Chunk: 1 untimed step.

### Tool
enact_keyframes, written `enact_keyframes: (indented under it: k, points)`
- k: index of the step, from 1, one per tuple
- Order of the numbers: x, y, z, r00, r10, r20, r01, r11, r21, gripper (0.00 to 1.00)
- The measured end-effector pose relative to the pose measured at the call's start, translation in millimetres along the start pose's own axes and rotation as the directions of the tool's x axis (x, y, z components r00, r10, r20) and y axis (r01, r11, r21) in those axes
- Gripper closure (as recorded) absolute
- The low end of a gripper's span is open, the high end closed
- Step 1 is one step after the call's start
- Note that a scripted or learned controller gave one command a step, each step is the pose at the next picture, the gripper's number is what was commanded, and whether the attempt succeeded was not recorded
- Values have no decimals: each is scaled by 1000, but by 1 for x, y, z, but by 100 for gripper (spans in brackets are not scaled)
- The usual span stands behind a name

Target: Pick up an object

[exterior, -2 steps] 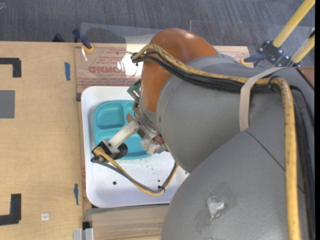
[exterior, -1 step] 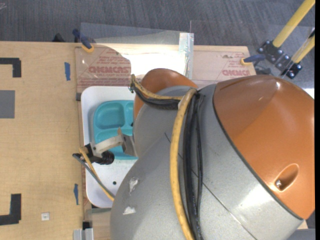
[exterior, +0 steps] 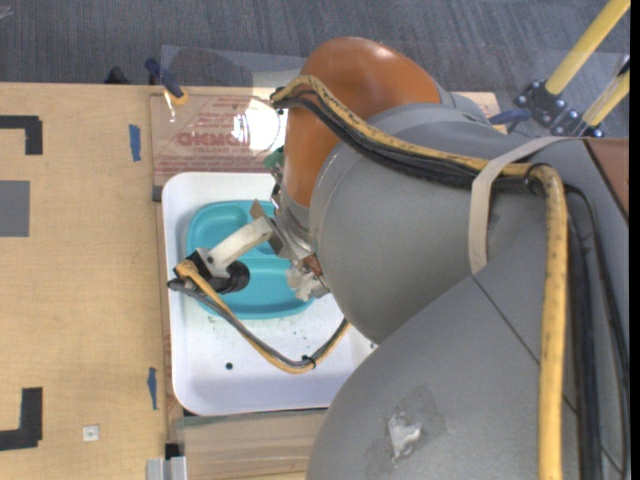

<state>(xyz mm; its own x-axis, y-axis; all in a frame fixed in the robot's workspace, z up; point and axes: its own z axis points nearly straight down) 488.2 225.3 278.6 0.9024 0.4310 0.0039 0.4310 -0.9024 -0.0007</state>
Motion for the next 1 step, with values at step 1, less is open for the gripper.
enact_keyframes:
  k: [1]
  points:
    - [-10, -3, 97, 970, 243, 9, -243, 970, -3, 100]
